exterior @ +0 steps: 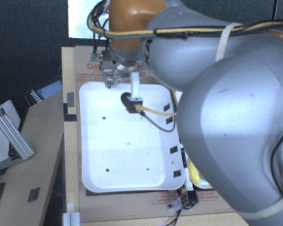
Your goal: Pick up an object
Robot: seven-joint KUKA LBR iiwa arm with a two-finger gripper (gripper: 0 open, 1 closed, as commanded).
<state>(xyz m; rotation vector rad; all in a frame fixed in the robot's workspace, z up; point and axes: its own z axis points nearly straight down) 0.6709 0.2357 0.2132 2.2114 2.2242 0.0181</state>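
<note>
**Item 1, claw** (112,80): Carried below the orange wrist band and held low over the far left corner of the left bin (92,140). Nothing is seen in its grasp. Whether it is released or clenched cannot be told at this size.

**Item 2, left bin:** Set on the counter (70,149). Its visible floor is plain white, marked by a few small dark dots.

**Item 3, yellow object** (194,172): The likeliest thing for the task. It is lodged against the left wall of the right bin (203,184), near the front corner and well apart from the claw. Its shape is mostly hidden.

**Item 4, arm** (236,102): Slung across the right bin, so most of that bin is covered.

**Note:** The pick is judged not yet begun. A crossing to the right bin would be required, and the wall beside the object is judged likely to hinder a grasp.
</note>
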